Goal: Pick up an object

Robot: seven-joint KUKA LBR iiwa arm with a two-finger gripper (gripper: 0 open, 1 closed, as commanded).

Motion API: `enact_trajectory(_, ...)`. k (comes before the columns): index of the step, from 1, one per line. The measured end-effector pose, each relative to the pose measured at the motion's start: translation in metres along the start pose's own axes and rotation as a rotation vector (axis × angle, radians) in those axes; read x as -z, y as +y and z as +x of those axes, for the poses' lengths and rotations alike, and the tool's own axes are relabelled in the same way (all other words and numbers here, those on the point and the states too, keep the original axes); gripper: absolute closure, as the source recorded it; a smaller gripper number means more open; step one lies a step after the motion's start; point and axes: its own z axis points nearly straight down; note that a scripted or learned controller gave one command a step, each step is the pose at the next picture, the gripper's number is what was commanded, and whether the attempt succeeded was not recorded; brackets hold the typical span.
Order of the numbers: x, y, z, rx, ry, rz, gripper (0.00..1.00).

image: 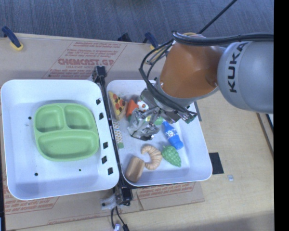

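My gripper reaches down into the middle of the right bin, under the orange band of the arm. Around it lie small toys: a pizza slice at the bin's left, an orange piece beside that, a blue bottle to the right of the gripper, a green ridged piece, a tan croissant and a brown cylinder near the front. The fingertips sit low among the toys, and I see nothing clearly between them.
The left bin holds a green divided plate. A black hinge strip runs between the two bins. Both bins rest on a cardboard sheet on the bench.
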Motion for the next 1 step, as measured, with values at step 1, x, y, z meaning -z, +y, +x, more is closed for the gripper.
enact_trajectory(1, 0.0595, 0.0296, 0.0386, 0.082, 0.001, 0.0, 1.0)
